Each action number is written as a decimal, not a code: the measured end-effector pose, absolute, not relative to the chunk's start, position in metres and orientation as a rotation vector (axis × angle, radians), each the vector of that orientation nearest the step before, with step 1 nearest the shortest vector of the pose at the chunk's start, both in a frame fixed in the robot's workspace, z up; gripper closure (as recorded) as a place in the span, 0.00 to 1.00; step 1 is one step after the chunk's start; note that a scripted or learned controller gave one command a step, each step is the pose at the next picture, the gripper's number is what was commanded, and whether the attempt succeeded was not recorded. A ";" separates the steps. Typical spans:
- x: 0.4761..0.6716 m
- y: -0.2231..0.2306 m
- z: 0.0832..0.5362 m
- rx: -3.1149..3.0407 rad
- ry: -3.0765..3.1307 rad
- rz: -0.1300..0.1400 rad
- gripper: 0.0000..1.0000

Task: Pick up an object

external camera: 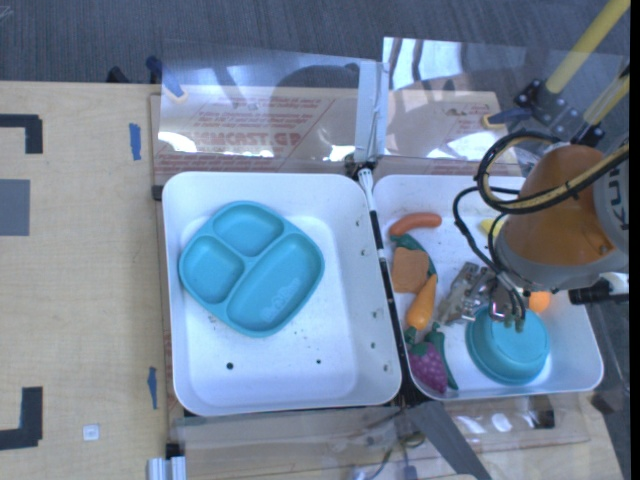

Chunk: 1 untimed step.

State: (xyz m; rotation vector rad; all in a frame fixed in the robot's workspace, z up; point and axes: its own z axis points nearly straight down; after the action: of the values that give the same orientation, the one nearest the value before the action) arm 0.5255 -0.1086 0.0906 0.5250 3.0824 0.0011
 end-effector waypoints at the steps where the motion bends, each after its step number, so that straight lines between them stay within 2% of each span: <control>1: 0.539 -0.153 0.090 0.094 3.123 -0.004 1.00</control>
State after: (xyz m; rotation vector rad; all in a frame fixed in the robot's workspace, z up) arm 0.5393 -0.1529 0.0899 0.0942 3.1233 -0.0044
